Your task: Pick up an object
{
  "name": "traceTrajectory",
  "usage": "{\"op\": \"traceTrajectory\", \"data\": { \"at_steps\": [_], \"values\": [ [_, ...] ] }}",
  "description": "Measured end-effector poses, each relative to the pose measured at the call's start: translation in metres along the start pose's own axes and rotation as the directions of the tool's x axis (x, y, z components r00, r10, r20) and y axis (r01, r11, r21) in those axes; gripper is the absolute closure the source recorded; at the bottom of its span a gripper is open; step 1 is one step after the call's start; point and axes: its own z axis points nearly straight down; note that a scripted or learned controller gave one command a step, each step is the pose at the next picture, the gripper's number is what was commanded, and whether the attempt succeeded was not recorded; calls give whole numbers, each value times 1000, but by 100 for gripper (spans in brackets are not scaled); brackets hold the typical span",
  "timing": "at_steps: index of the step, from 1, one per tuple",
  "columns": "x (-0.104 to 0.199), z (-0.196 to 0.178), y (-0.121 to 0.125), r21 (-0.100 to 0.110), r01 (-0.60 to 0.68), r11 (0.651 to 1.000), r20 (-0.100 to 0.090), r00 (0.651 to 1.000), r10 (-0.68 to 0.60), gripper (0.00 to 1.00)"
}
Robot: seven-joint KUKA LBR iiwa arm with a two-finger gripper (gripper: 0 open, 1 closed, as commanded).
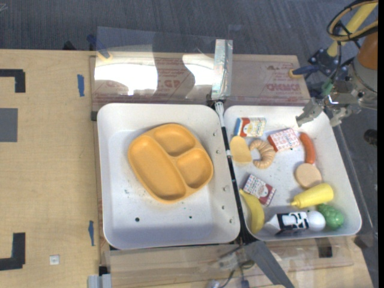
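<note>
toy food point(282, 173) lies untouched in the right bin point(351, 188), sausage point(309, 147) nearest its far right corner; the gripper point(321, 114) hovers over that corner with fingers spread, pinching nothing, so descent, grasp and lift all remain

Two white bins point(108, 179), one orange plate point(171, 161), eleven toy foods point(261, 152).

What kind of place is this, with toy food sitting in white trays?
Probably a robotics lab test bench. A robot gripper hangs over the right bin, which is full of toy food; the left bin holds a yellow divided plate, all on a taped plywood bench.
</note>
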Motion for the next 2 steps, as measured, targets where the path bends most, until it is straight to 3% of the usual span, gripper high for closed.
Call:
{"op": "traceTrajectory", "data": {
  "at_steps": [1,2],
  "values": [
    [-18,66,-38,5,-398,917,1,917,398,0],
    [61,153,22,4,-465,885,-1,885,465,0]
  ]
}}
